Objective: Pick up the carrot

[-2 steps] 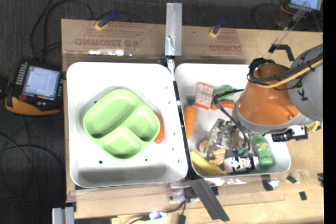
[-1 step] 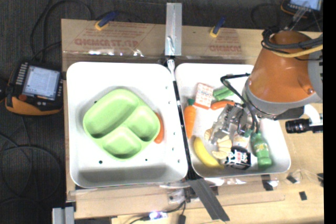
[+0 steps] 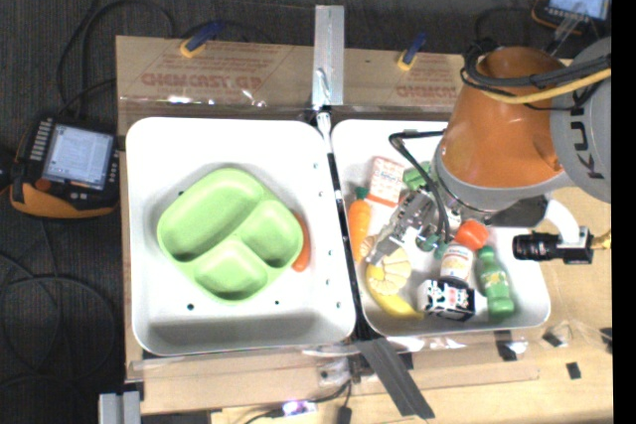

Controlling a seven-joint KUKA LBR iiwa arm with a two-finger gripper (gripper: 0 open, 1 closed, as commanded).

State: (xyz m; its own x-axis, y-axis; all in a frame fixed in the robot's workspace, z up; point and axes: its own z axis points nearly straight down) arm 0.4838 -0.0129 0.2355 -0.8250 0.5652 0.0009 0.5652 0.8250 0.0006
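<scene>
The gripper (image 3: 397, 231) hangs low in the right bin (image 3: 537, 313), fingers slightly apart, nothing visibly between them. The orange carrot (image 3: 359, 219) lies just beside it along the bin's left wall, near a yellow banana (image 3: 390, 291) and 2 bottles. The left bin (image 3: 149, 313) holds a green 3-section plate (image 3: 229, 231).

A divided plate (image 3: 231, 231) lies in the left bin (image 3: 149, 313); the carrot (image 3: 359, 221), a banana (image 3: 390, 288) and bottles (image 3: 494, 281) crowd the right bin (image 3: 532, 308).

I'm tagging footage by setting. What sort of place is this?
Probably a robotics lab, set up for grasping trials: two white bins on a bench, a robot arm reaching in, and a teach pendant on the carpet.
</scene>
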